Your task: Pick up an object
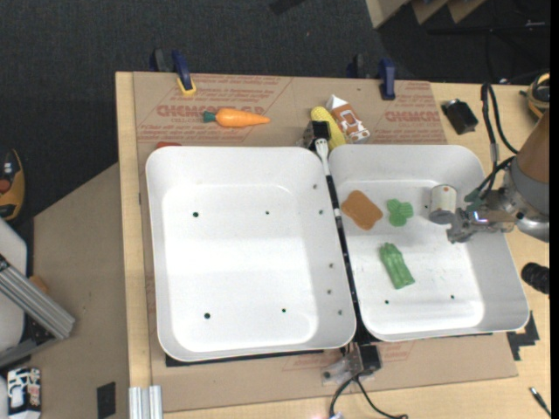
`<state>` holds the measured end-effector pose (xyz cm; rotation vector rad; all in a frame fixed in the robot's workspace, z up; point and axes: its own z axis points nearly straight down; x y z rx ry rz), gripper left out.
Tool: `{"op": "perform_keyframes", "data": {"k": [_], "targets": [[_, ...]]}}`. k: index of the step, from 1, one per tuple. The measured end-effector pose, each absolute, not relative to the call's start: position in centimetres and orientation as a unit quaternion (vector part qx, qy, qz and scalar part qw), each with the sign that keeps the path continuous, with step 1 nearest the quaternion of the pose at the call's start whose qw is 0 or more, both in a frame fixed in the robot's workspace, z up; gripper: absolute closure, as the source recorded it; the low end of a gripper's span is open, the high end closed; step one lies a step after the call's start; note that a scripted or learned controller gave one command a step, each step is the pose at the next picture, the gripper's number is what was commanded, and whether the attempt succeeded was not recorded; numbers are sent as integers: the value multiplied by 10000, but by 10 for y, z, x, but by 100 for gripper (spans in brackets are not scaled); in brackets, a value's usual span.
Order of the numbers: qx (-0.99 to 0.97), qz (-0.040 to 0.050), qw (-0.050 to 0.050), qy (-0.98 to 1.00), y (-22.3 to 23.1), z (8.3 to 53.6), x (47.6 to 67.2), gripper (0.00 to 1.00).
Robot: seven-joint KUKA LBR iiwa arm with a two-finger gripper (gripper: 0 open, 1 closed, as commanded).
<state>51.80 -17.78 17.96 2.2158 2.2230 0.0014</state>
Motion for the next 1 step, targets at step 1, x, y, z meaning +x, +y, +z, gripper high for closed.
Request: {"op": "perform_keyframes", "data": {"k": [1], "targets": [[7079, -9, -28, 7063, -193, 87, 477, 100]]}}
